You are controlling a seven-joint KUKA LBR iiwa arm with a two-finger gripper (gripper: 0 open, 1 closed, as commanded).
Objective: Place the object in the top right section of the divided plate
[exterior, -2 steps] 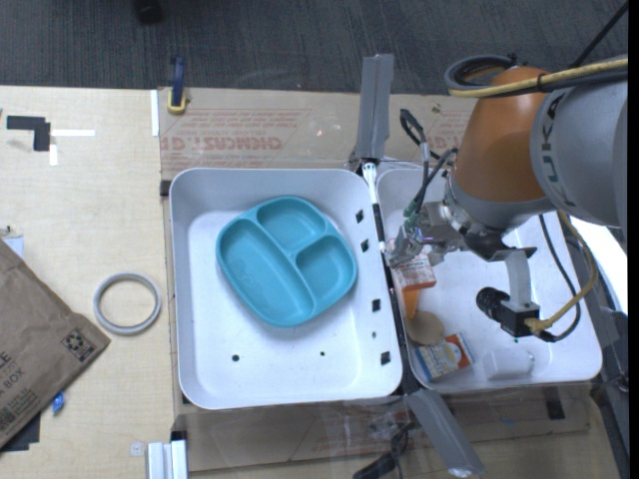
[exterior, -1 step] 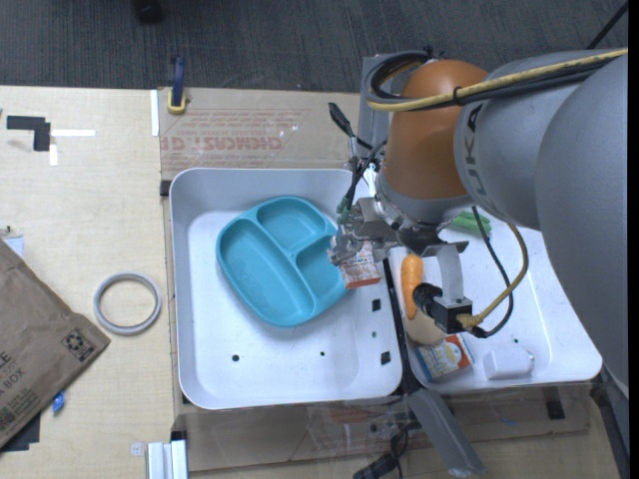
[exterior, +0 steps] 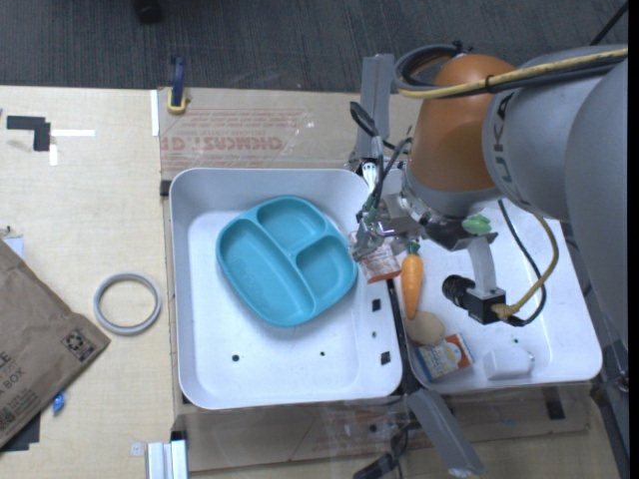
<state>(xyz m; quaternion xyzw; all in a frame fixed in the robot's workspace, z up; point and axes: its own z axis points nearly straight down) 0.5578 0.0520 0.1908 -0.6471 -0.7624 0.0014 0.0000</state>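
Observation:
The blue divided plate (exterior: 288, 259) lies tilted in the left white bin (exterior: 200, 357), with one long section and two smaller ones. My gripper (exterior: 373, 238) hangs just off the plate's right edge, above the rim between the two bins. A small red-and-white packet (exterior: 378, 264) sits pinched between its fingertips and hangs over that rim, close to the plate's right-hand sections. The arm's orange band and grey body cover the back of the right bin.
An orange carrot (exterior: 410, 282), a beige egg-shaped item (exterior: 427, 328), a small carton (exterior: 444, 356) and a white block (exterior: 509, 363) lie in the right bin (exterior: 574, 297). A tape ring (exterior: 127, 301) and a cardboard box (exterior: 35, 342) lie on the bench to the left.

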